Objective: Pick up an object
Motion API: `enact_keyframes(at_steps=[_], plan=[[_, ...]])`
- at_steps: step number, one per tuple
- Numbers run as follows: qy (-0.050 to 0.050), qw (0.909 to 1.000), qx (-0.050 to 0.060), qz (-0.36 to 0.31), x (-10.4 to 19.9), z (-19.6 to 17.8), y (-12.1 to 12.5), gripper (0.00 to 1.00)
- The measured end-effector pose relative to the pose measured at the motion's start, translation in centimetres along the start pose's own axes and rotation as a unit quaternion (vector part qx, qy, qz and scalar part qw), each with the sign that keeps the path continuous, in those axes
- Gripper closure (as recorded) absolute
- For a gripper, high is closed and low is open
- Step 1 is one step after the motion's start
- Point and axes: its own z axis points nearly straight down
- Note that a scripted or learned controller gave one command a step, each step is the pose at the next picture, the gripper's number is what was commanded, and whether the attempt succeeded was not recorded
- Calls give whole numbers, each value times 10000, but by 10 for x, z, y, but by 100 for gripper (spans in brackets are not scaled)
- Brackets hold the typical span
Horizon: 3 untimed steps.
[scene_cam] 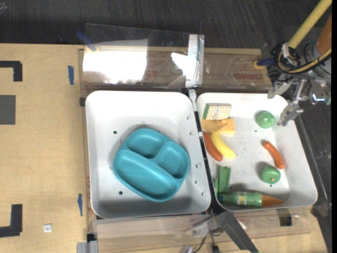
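My gripper (288,108) hangs over the far right corner of the right bin (303,141), just right of a green ball (265,119). I see nothing held in it. Also in this bin are a yellow-green sponge block (217,111), an orange wedge (219,125), an orange sausage (212,147) beside a yellow banana (225,147), a red sausage (274,154), a green apple (270,174), a green cucumber (225,177) and a green bottle with an orange tip (247,198).
The left bin (100,141) holds a teal divided plate (152,163). A clear plastic sheet (142,62) stands behind the bins. Cables and a yellow hose (310,20) crowd the upper right by the arm. Wooden bench (37,152) lies to the left.
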Motion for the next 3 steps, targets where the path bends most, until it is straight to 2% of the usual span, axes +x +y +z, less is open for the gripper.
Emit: enact_keyframes(at_steps=[1,2,3], plan=[[-26,9997,10,-230,30,133,-23,0],[-11,9995,2,316,99,144,-24,0],[-94,9995,30,299,94,130,-23,100]])
